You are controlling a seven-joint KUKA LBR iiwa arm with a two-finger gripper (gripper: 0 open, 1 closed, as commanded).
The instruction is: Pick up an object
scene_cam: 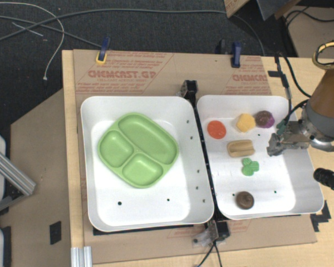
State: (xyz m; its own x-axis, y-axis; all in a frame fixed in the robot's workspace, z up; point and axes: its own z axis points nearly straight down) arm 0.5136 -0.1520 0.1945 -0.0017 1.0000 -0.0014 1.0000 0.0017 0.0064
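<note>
Two shallow white bins sit side by side: the left bin holds a green three-compartment plastic plate, the right bin small toy foods. Gripper hovers just right of the tan bread-like block, apparently holding nothing.

The arm enters as a thick rounded body with an orange-brown band, smooth and slightly glossy. Below the band sits a grey ring with a lighter silvery rim. From it extends the gripper, a boxy assembly of grey and dark metal parts with small blocky edges. A black cable runs along the arm's side toward the wrist, and a black cylindrical piece juts out beneath the grey ring.
</note>
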